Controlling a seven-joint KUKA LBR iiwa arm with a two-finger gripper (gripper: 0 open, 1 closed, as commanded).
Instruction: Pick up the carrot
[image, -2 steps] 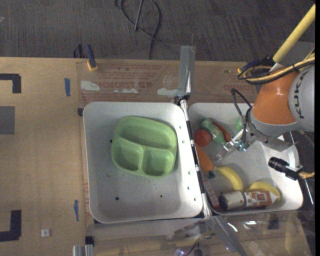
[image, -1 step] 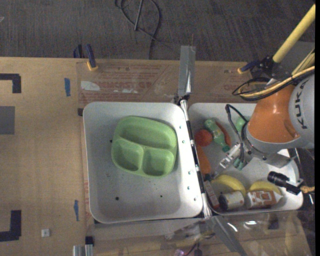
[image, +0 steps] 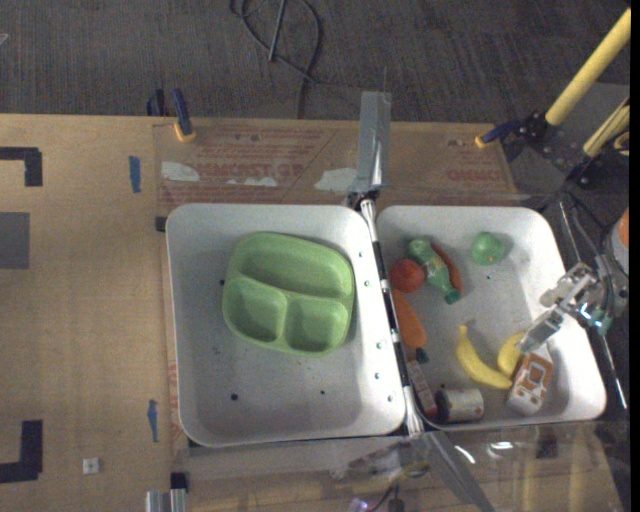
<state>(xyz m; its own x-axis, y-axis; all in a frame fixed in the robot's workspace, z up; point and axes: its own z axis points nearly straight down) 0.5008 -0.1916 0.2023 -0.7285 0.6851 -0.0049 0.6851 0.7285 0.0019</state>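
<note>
An orange carrot (image: 408, 317) is seen lying flat in the right bin (image: 560, 250), close against the bin's left edge, about midway along it. Its length is set nearly parallel to that edge, slightly slanted, with the thicker end toward the far side

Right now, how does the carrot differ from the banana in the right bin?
The carrot is orange and straight, lying along the bin's left wall; the banana is yellow and curved, nearer the middle. The carrot lies far from the gripper; the banana is closer. Both lie flat in the right bin.
</note>
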